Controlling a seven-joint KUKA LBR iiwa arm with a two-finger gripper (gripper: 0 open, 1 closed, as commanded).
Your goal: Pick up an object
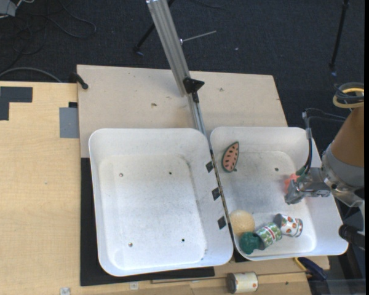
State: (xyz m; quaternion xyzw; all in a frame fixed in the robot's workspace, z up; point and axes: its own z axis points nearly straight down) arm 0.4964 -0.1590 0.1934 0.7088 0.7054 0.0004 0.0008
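The tabletop [141, 97] is the largest thing, a pale board carrying two shallow white bins side by side. The left bin [150, 201] is the bigger of the two in this slanted view; the right bin [264, 146] sits touching it along a shared edge, where three small dark clips are spaced down the seam. One long aluminium rail [172, 48] slants from the top of the view down to that seam, with a black bracket partway along it.

One arm [350, 146] comes in from the right, its orange band just above a grey wrist. Its end effector [293, 192] hangs over the right side of the right bin, low near the bin floor; whether its fingers are spread or pressed together I cannot tell, and nothing is visibly pinched between them.

Five loose objects lie in the right bin. One watermelon-slice toy [231, 157] rests alone near the upper left of the bin, well apart from the others. The other four cluster along the lower edge: one tan ball [242, 220], one dark green lump [250, 243] just below it, one green-striped can [269, 234] beside that, and one white patterned can [291, 225] to its right, just below the end effector.

One small cylinder [242, 282] lies outside the bins, on the lower rim of the tabletop.
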